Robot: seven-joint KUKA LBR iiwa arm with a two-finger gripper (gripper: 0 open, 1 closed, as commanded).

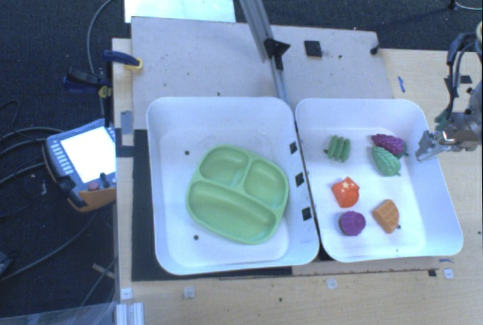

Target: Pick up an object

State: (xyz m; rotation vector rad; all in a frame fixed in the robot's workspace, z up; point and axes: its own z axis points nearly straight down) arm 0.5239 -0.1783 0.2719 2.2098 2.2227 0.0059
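The right bin (pixel 434 210) holds several toy foods. A green pod bundle (pixel 337 148) lies at its upper left. A purple grape bunch (pixel 388 142) sits right above a green ridged fruit (pixel 386 160). Lower down are a red-orange piece (pixel 346 192), a purple round piece (pixel 352 223) and an orange wedge (pixel 386 216). My gripper (pixel 429 145) hangs at the bin's right rim, just right of the grapes and the green fruit. Nothing is seen held in it.
The left bin (pixel 170 165) holds a light green divided tray (pixel 238 194). A slanted metal pole (pixel 256 10) crosses the board behind the bins. A teach pendant (pixel 81 162) lies off the bench at the left.
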